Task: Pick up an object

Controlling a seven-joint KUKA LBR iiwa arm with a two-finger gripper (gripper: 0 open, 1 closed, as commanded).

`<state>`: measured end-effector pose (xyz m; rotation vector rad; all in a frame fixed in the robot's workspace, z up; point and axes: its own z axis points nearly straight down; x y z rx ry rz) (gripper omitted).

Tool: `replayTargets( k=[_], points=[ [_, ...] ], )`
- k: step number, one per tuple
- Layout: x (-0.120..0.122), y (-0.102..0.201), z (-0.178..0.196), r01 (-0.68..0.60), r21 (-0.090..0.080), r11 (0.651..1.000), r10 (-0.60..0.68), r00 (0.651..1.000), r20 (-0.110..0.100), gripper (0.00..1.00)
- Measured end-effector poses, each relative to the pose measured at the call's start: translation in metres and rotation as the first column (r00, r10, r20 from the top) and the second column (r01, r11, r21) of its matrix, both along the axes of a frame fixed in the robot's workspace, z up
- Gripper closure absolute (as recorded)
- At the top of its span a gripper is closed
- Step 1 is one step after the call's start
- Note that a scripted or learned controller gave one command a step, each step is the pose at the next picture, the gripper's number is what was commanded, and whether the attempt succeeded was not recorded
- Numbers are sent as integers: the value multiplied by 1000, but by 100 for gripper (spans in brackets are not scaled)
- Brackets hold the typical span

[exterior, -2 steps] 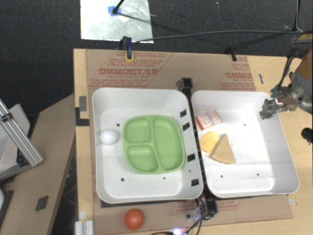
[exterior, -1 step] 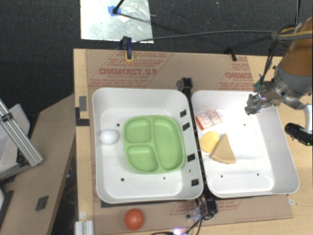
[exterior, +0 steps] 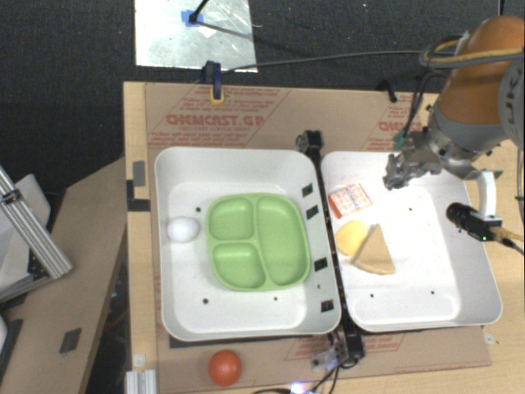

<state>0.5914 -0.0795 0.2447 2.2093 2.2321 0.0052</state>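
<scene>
The right bin [exterior: 459, 302] holds a small red-and-white packet [exterior: 349, 199], a yellow round object [exterior: 351, 236] and a tan wedge [exterior: 376, 253] leaning against it. My gripper [exterior: 397, 176] hangs over the back part of the right bin, to the right of the packet and apart from it. I see nothing between its fingers. The left bin [exterior: 176, 302] holds a green divided tray [exterior: 257, 240] and a white ball [exterior: 183, 230] at the tray's left.
An orange-red ball [exterior: 224, 367] lies on the bench in front of the left bin. A black divider with clips [exterior: 321, 220] runs between the bins. A black cylindrical device [exterior: 467, 218] juts in at the right bin's right side. A blue clamp [exterior: 213, 79] stands behind.
</scene>
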Motion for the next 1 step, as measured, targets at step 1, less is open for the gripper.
replayTargets(
  k=[1],
  points=[
    [5, 55, 7, 0, 1, 1000, 0, 1000, 0, 100]
  ],
)
